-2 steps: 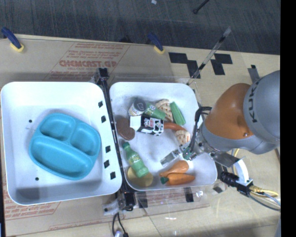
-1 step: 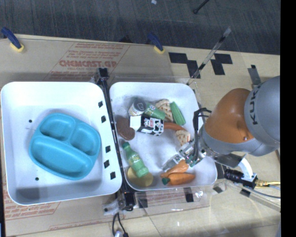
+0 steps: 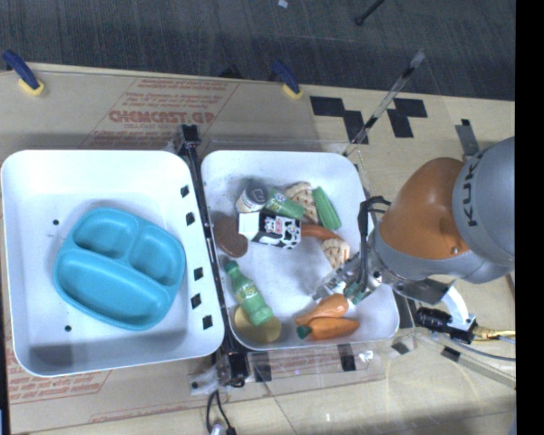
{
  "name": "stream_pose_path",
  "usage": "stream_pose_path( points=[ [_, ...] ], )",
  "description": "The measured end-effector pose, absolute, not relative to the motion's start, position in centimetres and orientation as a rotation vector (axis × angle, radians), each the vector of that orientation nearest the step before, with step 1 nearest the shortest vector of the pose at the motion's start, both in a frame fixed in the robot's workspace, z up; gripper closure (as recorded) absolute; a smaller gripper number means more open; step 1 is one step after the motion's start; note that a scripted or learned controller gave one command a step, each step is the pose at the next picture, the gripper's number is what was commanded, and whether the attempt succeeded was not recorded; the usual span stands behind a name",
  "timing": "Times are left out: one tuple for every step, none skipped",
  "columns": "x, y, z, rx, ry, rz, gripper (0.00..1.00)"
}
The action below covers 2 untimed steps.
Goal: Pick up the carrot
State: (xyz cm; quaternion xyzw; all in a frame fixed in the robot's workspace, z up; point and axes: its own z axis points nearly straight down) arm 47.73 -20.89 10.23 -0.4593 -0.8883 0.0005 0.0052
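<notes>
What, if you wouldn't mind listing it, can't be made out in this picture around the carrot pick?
- Gripper, camera view: too small and blurred against the clutter to tell whether it is open or shut.
- Carrot, camera view: contact with the gripper cannot be judged; a second orange piece blurs into it.
- Brown round item, camera view: partly hidden by the bin wall; identity unclear.

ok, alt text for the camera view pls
The gripper hovers just above the carrot at the near edge of the right bin, among a green bottle and other toy food. The left bin holds a blue divided plate.
</notes>
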Motion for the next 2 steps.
stream_pose_path(
  points=[
    [47.82,-13.75,20.99,-1.970,-2.443,-0.001,1.00],
    [47.73,-13.86,20.89,-1.972,-2.440,0.001,0.00]
  ],
)
